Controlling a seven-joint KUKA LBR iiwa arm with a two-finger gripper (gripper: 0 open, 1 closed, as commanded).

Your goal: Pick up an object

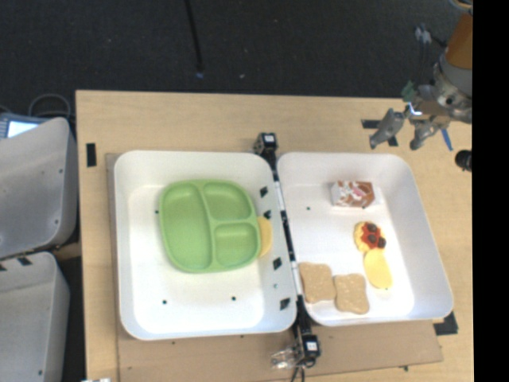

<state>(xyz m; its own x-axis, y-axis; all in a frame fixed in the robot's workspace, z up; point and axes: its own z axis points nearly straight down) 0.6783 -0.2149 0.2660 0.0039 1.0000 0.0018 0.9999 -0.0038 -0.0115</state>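
Observation:
My gripper (404, 134) hangs open above the bench's far right, beyond the back rim of the right bin (421, 213), with nothing between its fingers. In that bin lie a red-and-white wrapped snack (352, 193), a small pizza-like piece with red topping (370, 236), a yellow oval piece (378, 270), and two tan toast slices (316, 282) (351, 293) near the front. The snack is the object closest to the gripper, lower left of it.
The left bin (127, 293) holds a green divided plate (209, 226) with a yellow piece (265, 235) tucked at its right edge. A black clip (266, 143) sits at the back of the divider between the bins. Grey equipment (32, 181) stands off the bench's left.

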